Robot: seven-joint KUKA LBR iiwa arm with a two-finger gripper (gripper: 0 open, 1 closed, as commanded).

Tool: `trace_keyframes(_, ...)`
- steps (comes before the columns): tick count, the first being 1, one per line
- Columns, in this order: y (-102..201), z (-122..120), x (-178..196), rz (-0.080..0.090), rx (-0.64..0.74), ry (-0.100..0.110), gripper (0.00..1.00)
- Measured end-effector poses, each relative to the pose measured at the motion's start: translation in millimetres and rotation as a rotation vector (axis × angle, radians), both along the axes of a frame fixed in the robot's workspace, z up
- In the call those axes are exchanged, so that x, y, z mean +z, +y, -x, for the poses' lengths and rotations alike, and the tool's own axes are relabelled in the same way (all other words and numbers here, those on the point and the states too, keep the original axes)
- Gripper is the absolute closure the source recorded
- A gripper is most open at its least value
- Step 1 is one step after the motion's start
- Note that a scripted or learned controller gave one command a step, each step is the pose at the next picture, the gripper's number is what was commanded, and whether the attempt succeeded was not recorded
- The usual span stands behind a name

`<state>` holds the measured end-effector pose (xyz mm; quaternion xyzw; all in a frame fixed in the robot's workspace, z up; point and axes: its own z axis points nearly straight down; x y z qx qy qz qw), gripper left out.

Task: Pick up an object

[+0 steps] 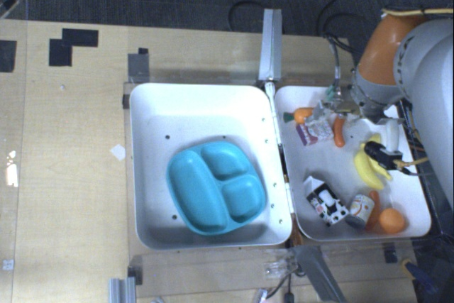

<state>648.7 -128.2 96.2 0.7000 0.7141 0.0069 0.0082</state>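
1. Arm pose. My grey arm enters from the right side of the camera view. It bends down over the rear of the right-hand shallow white bin. The orange band sits above the wrist, outside the bin's rear right corner. The wrist slants down and to the left from there.

2. Gripper position. My gripper is low over the rear part of the right-hand bin, near its back wall.

3. Gripper state. I cannot tell whether the gripper is released or clenched. No object is seen held in it.

4. Objects near the gripper.
- A crumpled clear-and-purple plastic wrapper lies just in front of the gripper and slightly left.
- A short orange-red stick-shaped piece lies just beside the wrapper, on its right.
- A small orange lump lies on the wrapper's left, near the wall between the bins.

5. Other objects in the right-hand bin.
- A yellow plastic banana lies mid-bin, towards the right wall.
- A black-and-white printed box lies near the front.
- A small grey-white can lies tilted just beside the box.
- A round orange ball rests in the front right corner.

6. Left-hand bin. The left-hand shallow white bin holds a blue three-compartment plastic plate, well apart from the gripper.
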Motion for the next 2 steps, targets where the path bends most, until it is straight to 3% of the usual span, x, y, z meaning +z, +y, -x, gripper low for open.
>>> trace_keyframes(1,1,-3,13,0.003,0.008,-0.011,1.00)
trace_keyframes(2,35,-6,145,-0.003,-0.190,0.017,1.00)
